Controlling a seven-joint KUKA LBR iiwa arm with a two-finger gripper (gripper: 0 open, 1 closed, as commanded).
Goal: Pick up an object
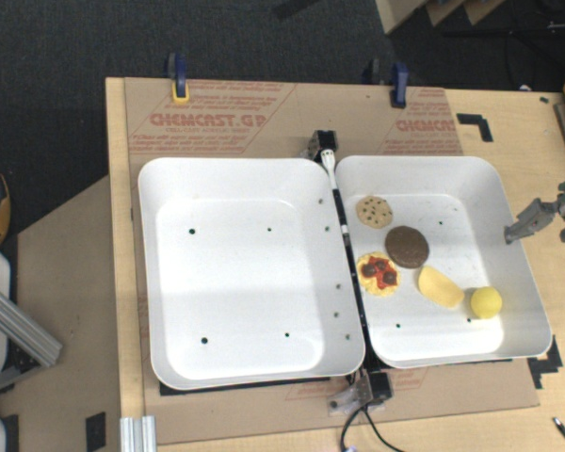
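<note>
So the hand (537,219) was sitting right at the right bin's (471,172) outer rim, near the desk's (264,111) right edge, and it was carrying nothing. Can't tell whether it was wide or narrow, too small and blurry out there. Looked to me like the approach step, no pick started yet.

Everything worth grabbing was in the right bin, bunched toward the wall it shares with the left bin (235,271). Count: one speckled cookie (374,212), one brown disc (407,247), one little pizza thing (379,273), one yellow oblong (440,287), one yellow ball (485,301). Five objects, two bins.

Next move, I'd guess: swing in over the bin and drop on one piece. The ball sat closest to the hand, but just beside the oblong, so it'd need a tidy descent.
</note>
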